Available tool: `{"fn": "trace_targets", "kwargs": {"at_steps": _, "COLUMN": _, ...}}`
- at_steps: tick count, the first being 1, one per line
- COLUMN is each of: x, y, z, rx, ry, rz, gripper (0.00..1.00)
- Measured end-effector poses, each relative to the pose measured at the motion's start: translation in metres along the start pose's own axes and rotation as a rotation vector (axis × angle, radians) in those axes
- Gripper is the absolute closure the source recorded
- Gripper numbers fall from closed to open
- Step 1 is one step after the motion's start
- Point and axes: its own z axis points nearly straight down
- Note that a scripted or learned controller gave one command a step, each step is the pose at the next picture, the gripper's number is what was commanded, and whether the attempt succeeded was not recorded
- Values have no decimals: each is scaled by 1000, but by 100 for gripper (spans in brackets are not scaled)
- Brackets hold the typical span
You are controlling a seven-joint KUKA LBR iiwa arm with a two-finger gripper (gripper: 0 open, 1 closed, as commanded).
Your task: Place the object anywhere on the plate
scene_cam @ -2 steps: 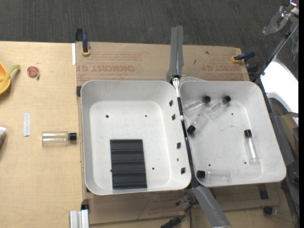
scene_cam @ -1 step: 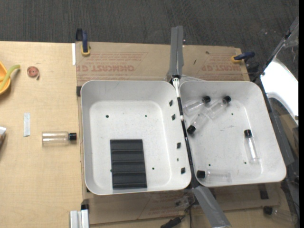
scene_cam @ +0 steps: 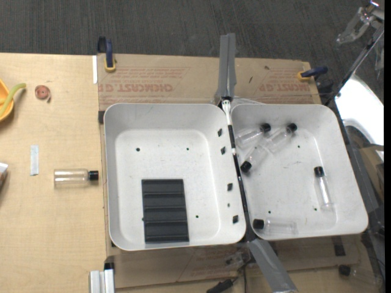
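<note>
**Locating the Object Relative to the Plate**

Five clear vials with black caps are found in the right bin [scene_cam: 342, 163], and which one is the task's object cannot be told.

- Three are clustered [scene_cam: 256, 140] near the far-left corner.
- One lone vial [scene_cam: 322, 190] lies apart toward the right wall, its long axis running near to far, cap at the far end.
- One vial [scene_cam: 278, 227] lies along the near wall.

The black ribbed plate [scene_cam: 164, 210] is seated in the left bin [scene_cam: 113, 163], toward its near side. Every vial must therefore be carried leftward across the two adjoining walls. The right bin is judged the nearer one (the arm reaches in from the right). The gripper's state cannot be told.
</note>
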Motion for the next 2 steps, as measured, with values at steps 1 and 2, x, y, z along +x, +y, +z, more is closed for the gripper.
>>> {"fn": "trace_targets", "kwargs": {"at_steps": 1, "x": -64, "y": -9, "z": -1, "rx": 1, "ry": 0, "rz": 158, "gripper": 0}}
{"fn": "trace_targets", "kwargs": {"at_steps": 2, "x": 0, "y": -11, "z": 0, "rx": 0, "ry": 0, "rz": 307, "gripper": 0}}
